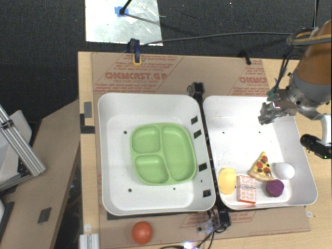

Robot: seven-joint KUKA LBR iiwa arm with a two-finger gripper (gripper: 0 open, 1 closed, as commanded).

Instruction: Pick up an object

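Bench with two shallow white bins side by side.

Left bin (111, 139): holds one green divided tray (162, 153), lying flat near the middle.

Right bin (306, 183): five small items clustered at its near edge. From left: a yellow rounded piece (226, 180); a red-and-white packet (246, 189) just beside it; a toy pizza slice (261, 167) a little farther back; a purple rounded piece (275, 188); a white egg-like piece (283, 170) touching or nearly touching the purple one.

Outside the bins: an orange ball (141, 232) on the bench, near-left.

Gripper (268, 112): over the far right part of the right bin, well apart from the cluster. Nothing is seen in its grasp; how wide it stands cannot be told at this size.

Step in hand, as judged: approach, no pick begun. Next move calls for travel toward the near edge, choosing one item, the pizza slice being closest, and descending squarely without nudging its neighbours.
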